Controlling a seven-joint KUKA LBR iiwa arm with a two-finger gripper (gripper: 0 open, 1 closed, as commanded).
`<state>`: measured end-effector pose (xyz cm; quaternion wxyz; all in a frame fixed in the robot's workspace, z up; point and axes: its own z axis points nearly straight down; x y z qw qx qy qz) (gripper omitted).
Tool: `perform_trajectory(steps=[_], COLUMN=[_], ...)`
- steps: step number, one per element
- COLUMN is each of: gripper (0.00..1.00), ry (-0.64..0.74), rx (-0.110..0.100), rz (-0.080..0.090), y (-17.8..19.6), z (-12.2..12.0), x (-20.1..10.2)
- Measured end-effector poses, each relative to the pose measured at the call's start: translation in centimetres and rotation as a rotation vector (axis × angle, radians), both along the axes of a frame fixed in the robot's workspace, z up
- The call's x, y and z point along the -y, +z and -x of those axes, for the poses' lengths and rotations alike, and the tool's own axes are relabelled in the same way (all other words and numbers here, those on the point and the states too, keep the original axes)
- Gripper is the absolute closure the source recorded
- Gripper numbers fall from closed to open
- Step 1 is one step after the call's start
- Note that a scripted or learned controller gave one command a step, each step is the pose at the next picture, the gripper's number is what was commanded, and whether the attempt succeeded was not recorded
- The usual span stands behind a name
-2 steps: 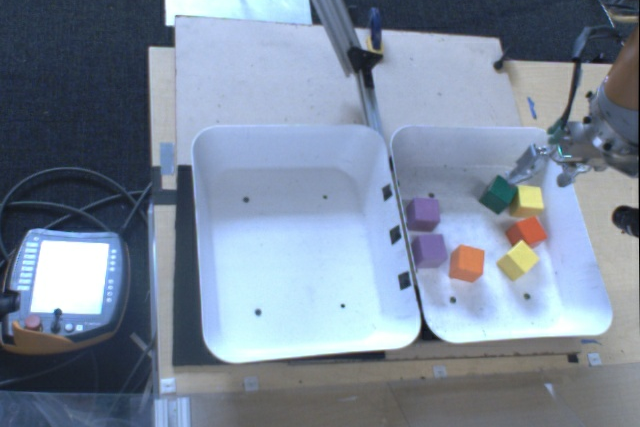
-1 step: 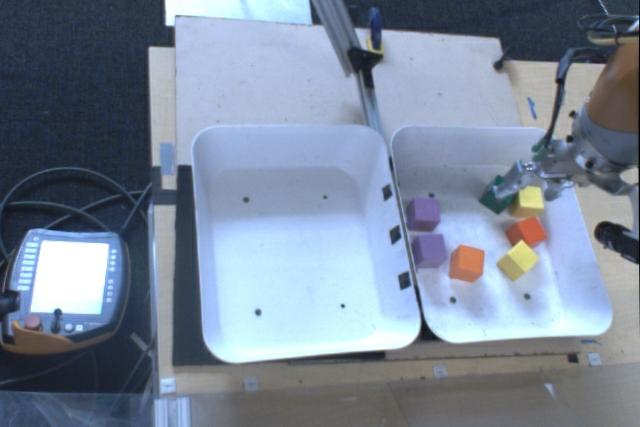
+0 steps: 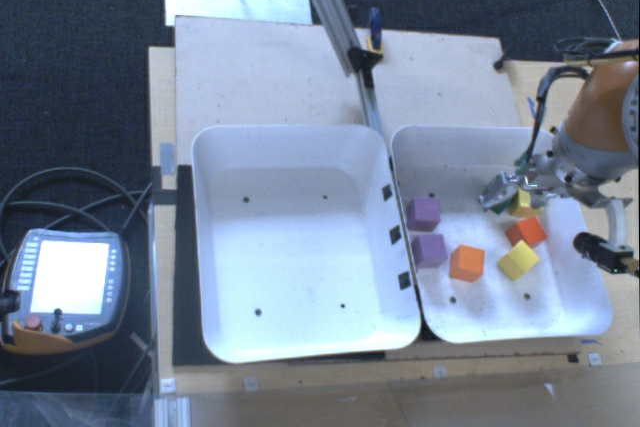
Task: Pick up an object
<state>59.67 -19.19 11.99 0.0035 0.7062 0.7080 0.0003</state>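
The arm [image 3: 600,115] came in from the right, orange band showing above the wrist, and the gripper [image 3: 503,192] hung low over the far right part of the right bin [image 3: 470,315]. Its metal tip sat right beside a small yellow block [image 3: 521,203] with a touch of green at its edge, and the two overlapped in the view. Whether the gripper was spread or closed, and whether it had hold of anything, could not be told from this angle.

Down in that same bin lay the rest of the blocks. An orange-red block [image 3: 525,231] rested just below the gripper, touching a second yellow block [image 3: 518,260] at its lower side. An orange block [image 3: 466,262] sat near the middle of the bin floor. Two purple blocks hugged the left wall: one [image 3: 423,212] farther back, one [image 3: 429,249] just in front of it.

The left bin [image 3: 215,215] stood alongside, edge to edge with the right one, both on the worktop [image 3: 260,65]. Off to the left, on the dark floor, a handheld control pad [image 3: 65,290] lay with its screen lit, cables looped around it.
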Motion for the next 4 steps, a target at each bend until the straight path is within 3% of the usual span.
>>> perform_trajectory(steps=[1,2,3,4], gripper=[0.0,1.0,1.0,1.0], ry=[0.001,0.003,0.0,0.0], rx=[0.015,0.018,0.001,0.002], rz=[0.002,0.006,-0.002,-0.001], y=[-0.5,0.5,5.3,10.7], z=[-0.5,-0.6,-0.4,-0.2], x=[0.1,0.2,1.0,2.0])
